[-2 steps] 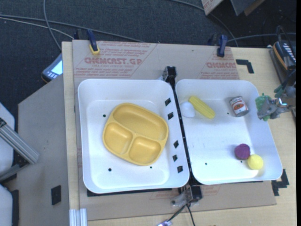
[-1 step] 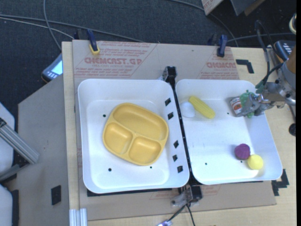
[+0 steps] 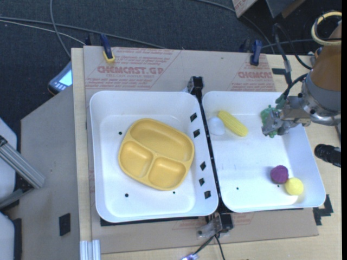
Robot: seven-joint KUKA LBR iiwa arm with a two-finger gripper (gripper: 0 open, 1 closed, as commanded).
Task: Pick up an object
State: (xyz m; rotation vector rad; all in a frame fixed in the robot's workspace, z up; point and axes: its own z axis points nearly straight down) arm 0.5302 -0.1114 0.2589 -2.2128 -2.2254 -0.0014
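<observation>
My gripper (image 3: 271,128) hangs over the back of the right bin (image 3: 309,161), reaching in from the right. A small green object (image 3: 267,114) sits between its fingers, and the gripper is shut on it. A yellow corn cob (image 3: 233,123) lies to the gripper's left near the bin's back left corner, with a small white object (image 3: 217,126) beside it. A purple ball (image 3: 280,173) and a yellow ball (image 3: 294,186) rest close together near the front right corner.
A yellow divided plate (image 3: 156,154) lies in the left bin (image 3: 103,145). A black divider (image 3: 205,145) runs between the two bins. Blue clamps (image 3: 107,49) hold the cardboard at the back. Cables trail behind the bench.
</observation>
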